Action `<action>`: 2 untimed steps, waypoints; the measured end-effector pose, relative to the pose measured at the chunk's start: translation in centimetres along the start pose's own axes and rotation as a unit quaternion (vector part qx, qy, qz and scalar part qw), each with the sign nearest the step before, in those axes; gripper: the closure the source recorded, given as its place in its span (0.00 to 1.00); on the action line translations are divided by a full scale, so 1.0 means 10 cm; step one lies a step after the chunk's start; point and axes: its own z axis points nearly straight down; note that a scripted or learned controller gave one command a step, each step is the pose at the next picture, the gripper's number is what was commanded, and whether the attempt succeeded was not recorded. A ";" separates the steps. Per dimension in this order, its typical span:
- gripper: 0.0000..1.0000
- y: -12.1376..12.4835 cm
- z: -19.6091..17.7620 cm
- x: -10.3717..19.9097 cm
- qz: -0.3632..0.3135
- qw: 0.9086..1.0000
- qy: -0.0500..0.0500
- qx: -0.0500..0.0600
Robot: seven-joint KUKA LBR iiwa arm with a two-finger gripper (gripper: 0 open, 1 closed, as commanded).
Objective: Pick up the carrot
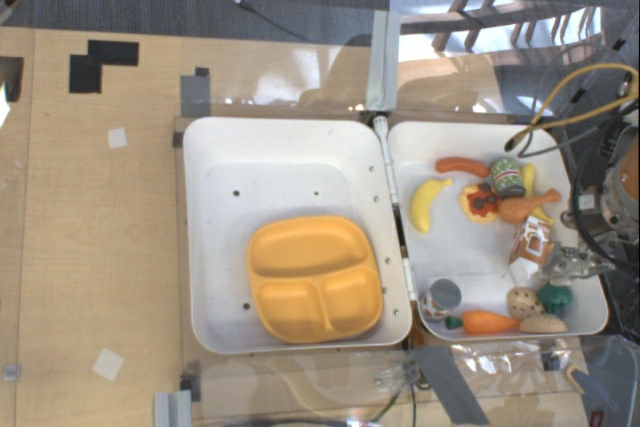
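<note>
The carrot (488, 322) is orange with a small green top at its left end. It lies flat along the front wall of the right bin (402, 215), between a grey cup (441, 295) and a tan potato-like piece (543, 323). My gripper (574, 262) hangs at the bin's right side, above a dark green toy (556, 297) and just right of a small brown and white carton (530, 241). It is up and to the right of the carrot, well apart from it. Nothing is visibly held.
The right bin also holds a banana (428, 202), a red sausage (461, 166), a green can (506, 177), a pizza slice (480, 203), a drumstick (526, 206) and a speckled ball (521, 301). A yellow divided plate (314, 276) sits in the left bin (220, 175). Cables (570, 95) loop at the right.
</note>
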 end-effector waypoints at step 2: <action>1.00 0.01 -0.16 -0.04 -0.205 0.979 -0.001 -0.001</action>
